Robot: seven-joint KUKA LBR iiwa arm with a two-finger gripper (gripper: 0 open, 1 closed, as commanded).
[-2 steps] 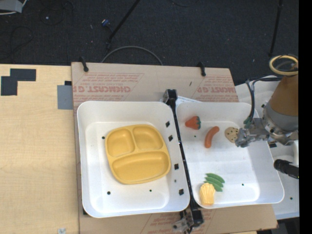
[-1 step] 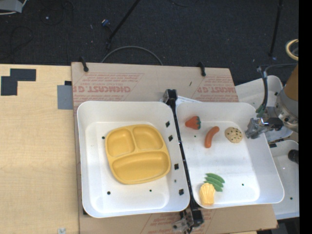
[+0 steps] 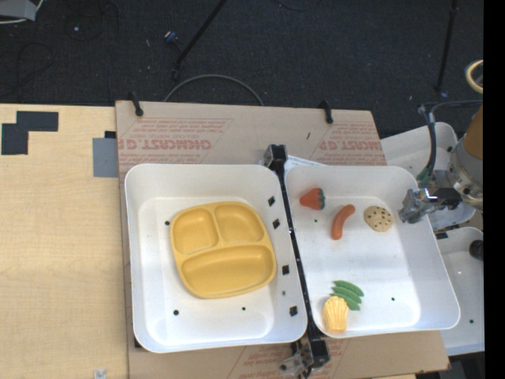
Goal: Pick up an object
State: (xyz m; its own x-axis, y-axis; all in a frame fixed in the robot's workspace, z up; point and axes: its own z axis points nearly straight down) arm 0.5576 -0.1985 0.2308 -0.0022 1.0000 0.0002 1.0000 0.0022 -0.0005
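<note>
Pincer (image 3: 412, 208) low at right bin's (image 3: 430, 290) right rim, open/closed: can't tell. Cookie (image 3: 379, 218) just left of it, apart.

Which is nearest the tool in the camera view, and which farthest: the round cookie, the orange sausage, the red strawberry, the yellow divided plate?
From the tool at the right bin's right edge:
1. Round tan cookie, right bin, just beside the tool.
2. Orange sausage, right bin, middle.
3. Red strawberry, right bin, near the divider.
4. Yellow divided plastic plate, left bin.
</note>
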